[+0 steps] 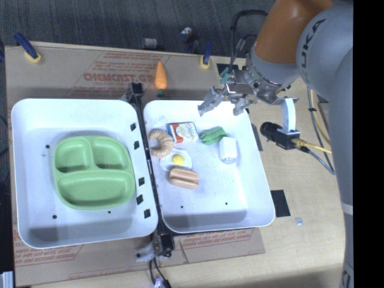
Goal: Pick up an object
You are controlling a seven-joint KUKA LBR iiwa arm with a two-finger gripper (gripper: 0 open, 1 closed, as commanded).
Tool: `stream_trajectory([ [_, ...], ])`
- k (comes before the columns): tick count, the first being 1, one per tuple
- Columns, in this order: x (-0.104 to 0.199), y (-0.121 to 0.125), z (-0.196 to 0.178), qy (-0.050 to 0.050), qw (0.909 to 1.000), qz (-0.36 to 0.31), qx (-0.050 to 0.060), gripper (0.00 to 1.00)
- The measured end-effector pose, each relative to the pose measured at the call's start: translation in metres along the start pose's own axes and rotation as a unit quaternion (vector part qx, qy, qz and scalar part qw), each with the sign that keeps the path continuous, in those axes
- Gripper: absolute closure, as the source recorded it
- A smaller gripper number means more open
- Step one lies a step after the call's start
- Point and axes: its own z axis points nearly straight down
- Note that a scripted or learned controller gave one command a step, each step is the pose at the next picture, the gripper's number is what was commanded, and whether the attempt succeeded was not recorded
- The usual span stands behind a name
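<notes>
The gripper point(224, 101) is hovering spread wide and holding nothing over the right bin's point(255, 188) far rim. Nothing is lifted: the hot dog point(183, 177), doughnut point(160, 141) and green vegetable point(212, 135) are all lying in that bin, awaiting a grasp.

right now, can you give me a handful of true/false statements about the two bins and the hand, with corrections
1. The green divided plate lies in the left bin. True.
2. The hot dog sits in the left bin. False: it lies in the right bin, just below the fried egg.
3. The hand is over the far edge of the right bin with nothing between its fingers. True.
4. The orange carrot lies inside the right bin. False: it rests on the cardboard beyond both bins.
5. The donut is near the right bin's left wall. True.
6. The white object rests on the green plate. False: it lies in the right bin beside the green vegetable.
</notes>
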Motion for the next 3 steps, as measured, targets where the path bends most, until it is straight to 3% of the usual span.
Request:
stream_trajectory([
  [1, -0.0027, 0.0116, -0.1288, -0.001, 1.0, 0.0, -0.003, 0.0],
  [2, -0.002, 0.0117, -0.1381, -0.001, 1.0, -0.003, -0.002, 1.0],
  [3, -0.0019, 0.0117, -0.1378, -0.001, 1.0, -0.004, -0.001, 0.0],
])
